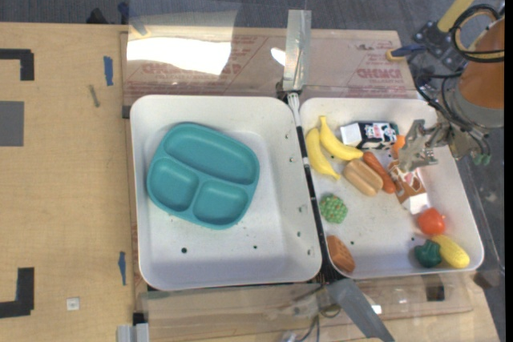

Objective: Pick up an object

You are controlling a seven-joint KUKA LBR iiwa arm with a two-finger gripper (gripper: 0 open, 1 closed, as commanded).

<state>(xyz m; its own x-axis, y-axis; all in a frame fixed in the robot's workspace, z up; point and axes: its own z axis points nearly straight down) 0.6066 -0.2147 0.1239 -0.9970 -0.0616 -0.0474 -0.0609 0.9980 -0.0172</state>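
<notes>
Camera view: hand (414,156) sits low in the right bin (473,252), over the toy food near the hot dog (365,173). Its state cannot be told. Teal divided plate (203,175) occupies the left bin (152,252).

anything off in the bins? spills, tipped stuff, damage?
Nothing stands out. The teal tray lies flat in the left bin; the toy food, including the bananas, stays inside the right bin.

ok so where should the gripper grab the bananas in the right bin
Probably across the middle of the bananas, coming straight down. They lie flat as a curved pair near the bin's left wall, so set the fingers across the narrow width, clear of the wall and the hot dog beside them.
</notes>
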